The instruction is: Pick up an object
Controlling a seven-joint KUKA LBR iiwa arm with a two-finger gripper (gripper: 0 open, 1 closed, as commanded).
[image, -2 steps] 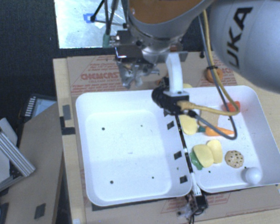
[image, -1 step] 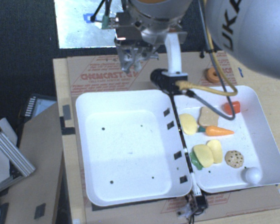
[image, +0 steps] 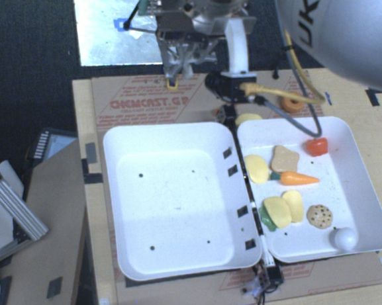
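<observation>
My gripper (image: 173, 82) hangs high near the top of the camera view, over the cardboard behind the left bin (image: 126, 207). It is far from the objects, which lie in the right bin (image: 367, 186): a red tomato (image: 317, 146), a slice of toast (image: 284, 158), a carrot (image: 298, 178), a pale yellow piece (image: 257, 168), a yellow-green vegetable (image: 275, 213), another yellow piece (image: 294, 205), a cookie (image: 319, 216) and a white ball (image: 345, 238). I see nothing held at the gripper's tip.
A yellow item (image: 248, 118) sits at the right bin's back rim, and a doughnut (image: 293, 103) lies on the cardboard behind it, under cables. Black clips (image: 234, 171) line the ridge between the bins. The arm's grey body (image: 338, 16) looms at the top right.
</observation>
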